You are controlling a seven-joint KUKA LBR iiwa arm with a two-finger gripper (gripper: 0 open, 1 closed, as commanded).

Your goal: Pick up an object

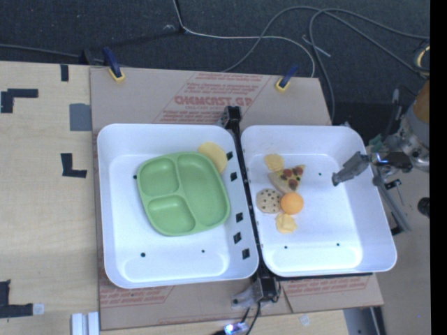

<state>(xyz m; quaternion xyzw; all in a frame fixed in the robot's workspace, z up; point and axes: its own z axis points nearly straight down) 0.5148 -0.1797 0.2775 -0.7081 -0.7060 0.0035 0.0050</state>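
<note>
Camera view, looking down at a slant, takes in two shallow white bins side by side on a sheet of brown cardboard [209, 93] clamped to the bench. The left bin [115, 187] holds a green divided plate [183, 192] with three compartments, lying flat and turned a little askew. A pale yellow piece [214, 153] sits just beyond the plate's far right corner, close to the wall between the bins.

The right bin [349, 236] has a small cluster of toy food near its left wall: a yellow bit [274, 162] at the top, a pizza slice [289, 178] just below it, a round cookie [267, 200] to the lower left, an orange ball [292, 203] touching or nearly touching the cookie, and another yellow bit [286, 222] right under the ball.

The gripper [347, 169] hangs at the right bin's right side, well apart from the food cluster, with nothing seen between its fingers. One dark finger points left and down over the bin; whether the claw is apart or together cannot be told.
</note>
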